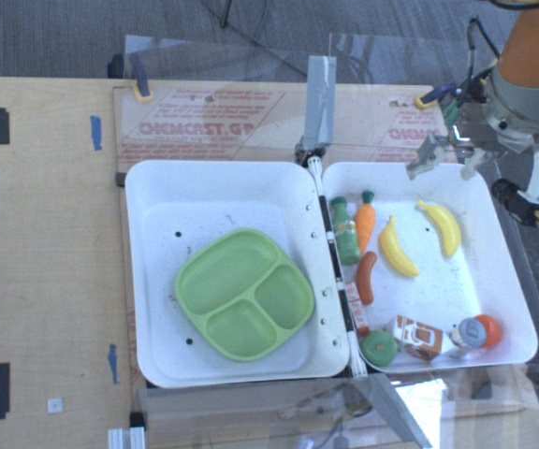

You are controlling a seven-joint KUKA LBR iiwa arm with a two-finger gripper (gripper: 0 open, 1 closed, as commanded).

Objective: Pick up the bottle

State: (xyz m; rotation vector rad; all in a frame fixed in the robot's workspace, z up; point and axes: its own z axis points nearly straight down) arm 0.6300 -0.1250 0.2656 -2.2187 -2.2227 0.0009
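A green bottle (346, 233) with an orange cap lies along the left wall of the right bin (503, 251), next to a carrot (366, 224). A second, clear bottle (475, 333) with an orange cap lies in the bin's front right corner. My gripper (447, 161) hangs over the bin's back edge, well above and behind both bottles. It is open, with nothing between its fingers (423, 164).
Two bananas (399, 249) (443, 226), a brown sausage (366, 278), a green round fruit (379, 347) and a small carton (417, 337) also lie in the right bin. The left bin (157, 195) holds a green divided plate (243, 294).
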